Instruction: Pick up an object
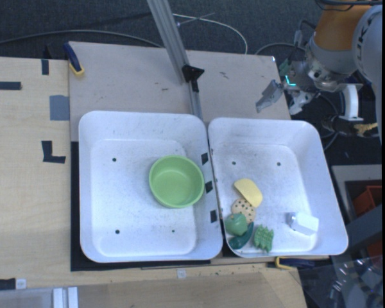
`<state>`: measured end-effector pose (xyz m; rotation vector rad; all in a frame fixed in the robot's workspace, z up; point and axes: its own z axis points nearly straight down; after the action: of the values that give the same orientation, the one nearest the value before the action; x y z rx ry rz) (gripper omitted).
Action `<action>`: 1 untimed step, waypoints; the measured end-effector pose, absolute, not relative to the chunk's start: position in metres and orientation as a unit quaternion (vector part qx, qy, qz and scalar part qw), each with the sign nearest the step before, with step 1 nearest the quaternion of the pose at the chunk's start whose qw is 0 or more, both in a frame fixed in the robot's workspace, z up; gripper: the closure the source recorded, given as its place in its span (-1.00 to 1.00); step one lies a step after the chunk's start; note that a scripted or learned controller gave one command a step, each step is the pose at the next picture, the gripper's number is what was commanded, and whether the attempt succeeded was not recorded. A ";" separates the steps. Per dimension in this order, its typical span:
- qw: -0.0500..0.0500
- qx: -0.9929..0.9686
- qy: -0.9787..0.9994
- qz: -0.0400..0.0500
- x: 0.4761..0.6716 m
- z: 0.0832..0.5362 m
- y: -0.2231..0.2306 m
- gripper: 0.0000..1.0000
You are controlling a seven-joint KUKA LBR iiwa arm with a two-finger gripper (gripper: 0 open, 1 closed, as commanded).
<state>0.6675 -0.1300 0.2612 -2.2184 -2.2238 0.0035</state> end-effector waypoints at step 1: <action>0.003 -0.706 -0.708 0.003 0.663 0.197 -0.127 -1.00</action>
<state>0.6633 -0.1269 0.1966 -2.2153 -2.2200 0.0091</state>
